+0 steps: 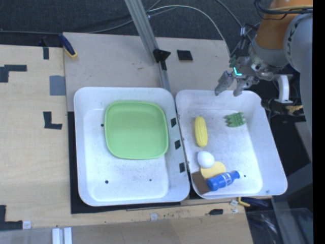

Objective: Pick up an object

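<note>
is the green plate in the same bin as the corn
No, the green plate lies in the left bin, while the corn lies in the right bin.

Two shallow white plastic bins sit side by side on the tabletop: the left bin (81, 136) and the right bin (264, 146). The left one holds one thing, a single square light-green plate (136, 129). The right one holds five things, one of each kind: one yellow corn cob (201, 131), one small green leafy toy vegetable (234, 119) at the far right, one white egg (205, 159), one flat yellow piece (216, 170) beneath the egg, and one blue bottle with a white cap (222, 180) lying at the near side.
</note>
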Robot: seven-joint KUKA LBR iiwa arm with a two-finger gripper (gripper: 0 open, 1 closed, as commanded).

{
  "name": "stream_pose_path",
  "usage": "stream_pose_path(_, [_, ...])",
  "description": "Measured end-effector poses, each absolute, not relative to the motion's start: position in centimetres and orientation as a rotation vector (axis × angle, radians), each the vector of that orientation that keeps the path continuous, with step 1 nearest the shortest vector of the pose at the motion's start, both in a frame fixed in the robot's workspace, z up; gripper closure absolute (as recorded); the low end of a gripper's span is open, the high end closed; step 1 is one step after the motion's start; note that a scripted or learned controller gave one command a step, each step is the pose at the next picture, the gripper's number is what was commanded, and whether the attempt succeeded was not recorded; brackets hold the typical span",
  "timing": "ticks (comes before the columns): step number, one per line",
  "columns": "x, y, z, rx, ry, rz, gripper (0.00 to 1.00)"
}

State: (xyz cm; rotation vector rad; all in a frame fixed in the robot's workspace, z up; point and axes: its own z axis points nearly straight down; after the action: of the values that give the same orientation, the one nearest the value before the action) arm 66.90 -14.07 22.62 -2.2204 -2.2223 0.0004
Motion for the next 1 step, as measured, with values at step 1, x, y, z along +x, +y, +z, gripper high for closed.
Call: stream_pose_path(1, [66.9, -14.07, 22.63, -2.22, -2.222, 0.0, 0.0])
